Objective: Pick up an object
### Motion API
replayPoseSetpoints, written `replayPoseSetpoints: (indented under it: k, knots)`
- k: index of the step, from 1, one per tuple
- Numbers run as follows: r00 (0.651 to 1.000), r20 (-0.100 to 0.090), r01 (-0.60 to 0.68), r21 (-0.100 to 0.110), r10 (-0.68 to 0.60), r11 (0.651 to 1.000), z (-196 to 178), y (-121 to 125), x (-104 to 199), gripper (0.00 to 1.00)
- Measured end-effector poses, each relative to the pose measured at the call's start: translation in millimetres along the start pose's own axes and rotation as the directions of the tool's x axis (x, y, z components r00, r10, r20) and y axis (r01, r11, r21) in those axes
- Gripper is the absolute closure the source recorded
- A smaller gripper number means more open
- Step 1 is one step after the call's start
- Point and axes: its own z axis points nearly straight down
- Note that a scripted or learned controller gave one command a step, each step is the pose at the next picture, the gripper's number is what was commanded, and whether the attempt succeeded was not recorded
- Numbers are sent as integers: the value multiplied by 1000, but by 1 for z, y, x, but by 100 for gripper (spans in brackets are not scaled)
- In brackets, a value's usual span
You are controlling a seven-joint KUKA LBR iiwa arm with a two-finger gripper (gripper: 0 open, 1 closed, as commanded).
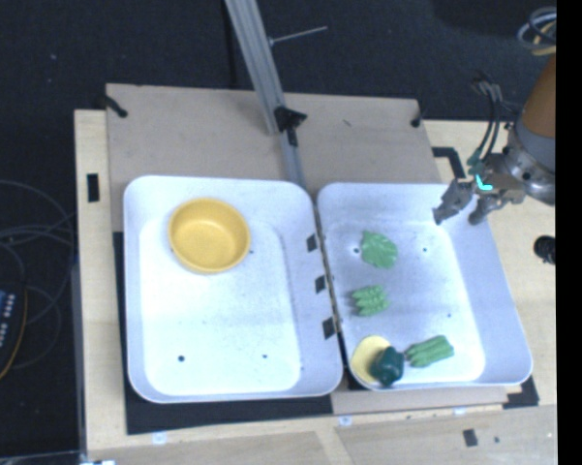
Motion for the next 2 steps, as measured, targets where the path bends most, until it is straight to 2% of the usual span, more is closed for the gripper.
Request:
replayPoseSetpoints:
  k: [1, 2]
  knots:
    - [1000, 0, 0, 0, 0, 1000, 0, 0, 0, 0]
    - [1000, 0, -1, 5, 1, 1000, 62, -4, 3, 0]
